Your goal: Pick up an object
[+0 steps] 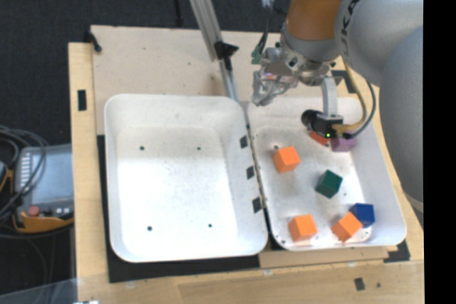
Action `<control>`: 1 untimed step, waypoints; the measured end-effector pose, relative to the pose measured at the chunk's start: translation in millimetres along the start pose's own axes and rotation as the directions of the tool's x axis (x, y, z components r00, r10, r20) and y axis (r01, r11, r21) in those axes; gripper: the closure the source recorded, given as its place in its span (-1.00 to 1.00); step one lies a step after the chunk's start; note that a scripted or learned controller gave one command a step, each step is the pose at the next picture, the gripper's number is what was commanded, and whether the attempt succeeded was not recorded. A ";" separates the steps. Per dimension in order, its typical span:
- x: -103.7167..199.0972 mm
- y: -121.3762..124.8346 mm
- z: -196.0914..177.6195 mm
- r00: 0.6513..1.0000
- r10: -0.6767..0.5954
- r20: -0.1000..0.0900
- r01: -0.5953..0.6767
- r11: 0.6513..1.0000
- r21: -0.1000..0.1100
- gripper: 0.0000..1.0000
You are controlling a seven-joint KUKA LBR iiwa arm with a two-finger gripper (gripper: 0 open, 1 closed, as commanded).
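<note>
The right bin (370,174) holds several small blocks: an orange cube (286,158) near its middle, a dark green cube (329,184), an orange cube (302,226) at the front, and another orange cube (348,226) touching a blue cube (363,213) in the front right corner. A purple piece (343,144) lies at the right side, partly hidden by a cable and a black unit (322,123). My gripper (265,90) hangs above the back left corner of the right bin, apart from all the blocks.
The left bin (171,174) lies beside the right one, their rims meeting at the middle (251,160). A slanted metal pole (203,7) rises behind the bins, close to the gripper's left. The arm's grey body (385,18) looms over the right bin's back right.
</note>
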State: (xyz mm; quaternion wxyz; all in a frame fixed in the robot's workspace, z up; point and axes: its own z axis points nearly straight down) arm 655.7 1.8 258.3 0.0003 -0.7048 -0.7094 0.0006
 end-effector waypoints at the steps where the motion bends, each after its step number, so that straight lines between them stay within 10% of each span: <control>1: 50.1 -18.4 9.9 1.000 0.000 -0.001 0.000 1.000 0.001 1.00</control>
